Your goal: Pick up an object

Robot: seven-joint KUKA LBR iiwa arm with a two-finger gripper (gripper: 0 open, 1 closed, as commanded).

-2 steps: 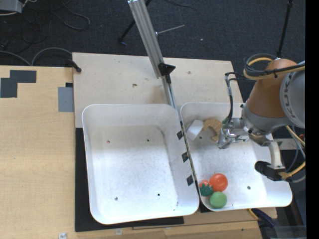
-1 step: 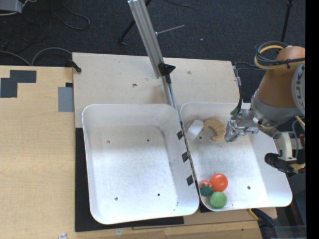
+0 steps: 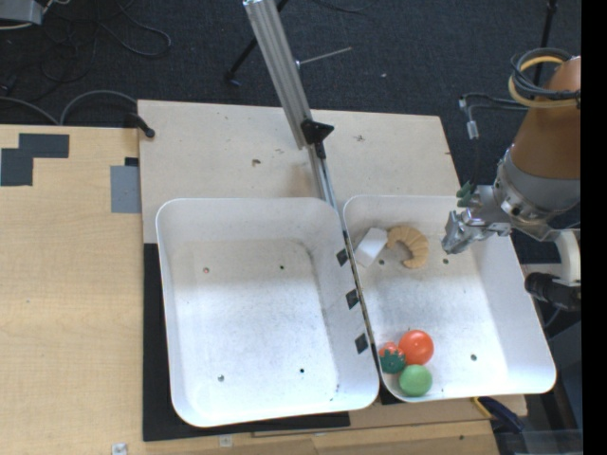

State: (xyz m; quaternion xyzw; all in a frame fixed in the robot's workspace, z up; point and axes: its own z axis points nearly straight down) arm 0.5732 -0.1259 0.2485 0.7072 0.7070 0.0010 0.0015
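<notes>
The gripper (image 3: 459,232) is hovering over the right bin (image 3: 493,349); its grip state cannot be determined. A croissant (image 3: 410,245) is lying nearby, beside a white block (image 3: 370,245). Three balls (image 3: 408,360) are sitting at the front edge.

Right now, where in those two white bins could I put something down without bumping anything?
The left white bin is bare throughout. In the right white bin, the middle floor is free; the tan croissant-shaped piece and white block crowd the top, the red ball and green ball the bottom-left.

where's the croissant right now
The croissant lies near the back of the right bin, touching a small white block on its left, with the claw just right.
</notes>
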